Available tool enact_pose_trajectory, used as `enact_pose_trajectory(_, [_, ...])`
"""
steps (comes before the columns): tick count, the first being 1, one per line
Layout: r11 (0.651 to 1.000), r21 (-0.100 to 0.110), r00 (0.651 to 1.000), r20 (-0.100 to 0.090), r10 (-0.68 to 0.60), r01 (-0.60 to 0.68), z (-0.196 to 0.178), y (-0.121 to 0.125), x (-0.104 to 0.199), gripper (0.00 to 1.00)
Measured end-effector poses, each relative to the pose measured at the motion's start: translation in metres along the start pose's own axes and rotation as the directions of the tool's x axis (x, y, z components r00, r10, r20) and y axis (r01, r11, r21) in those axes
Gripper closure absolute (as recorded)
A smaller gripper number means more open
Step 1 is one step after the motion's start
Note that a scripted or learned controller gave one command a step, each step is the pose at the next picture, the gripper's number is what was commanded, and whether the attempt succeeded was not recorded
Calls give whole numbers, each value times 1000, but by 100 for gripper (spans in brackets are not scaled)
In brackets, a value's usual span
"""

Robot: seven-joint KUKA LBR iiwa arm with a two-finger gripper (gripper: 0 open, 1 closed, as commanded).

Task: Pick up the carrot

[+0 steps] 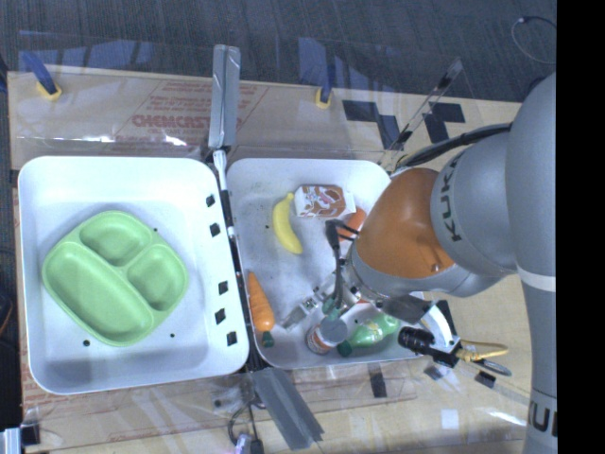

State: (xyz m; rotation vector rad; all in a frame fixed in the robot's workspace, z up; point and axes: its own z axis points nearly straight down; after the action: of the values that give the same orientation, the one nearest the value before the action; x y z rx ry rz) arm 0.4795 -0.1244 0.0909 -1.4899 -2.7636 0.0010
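Note:
The carrot (260,305) lies lengthwise along the left wall of the right bin (248,185), its tip pointing toward the front. My gripper (319,304) hangs low over the front middle of that bin, a short way to the right of the carrot and apart from it. The grey arm with its orange band (406,235) covers the bin's right side.
In the right bin a yellow banana (285,224) lies near the middle, a red-and-white packet (320,200) sits at the back, and a can (331,334) and a green bottle (371,334) rest at the front under the wrist. A green divided plate (113,274) sits in the left bin (57,173).

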Motion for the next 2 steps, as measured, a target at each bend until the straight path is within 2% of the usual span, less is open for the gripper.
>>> enact_pose_trajectory(1, [881,1,881,-4,-473,473,0,21,19,0])
enact_pose_trajectory(2, [878,0,878,-4,-478,478,-10,21,19,100])
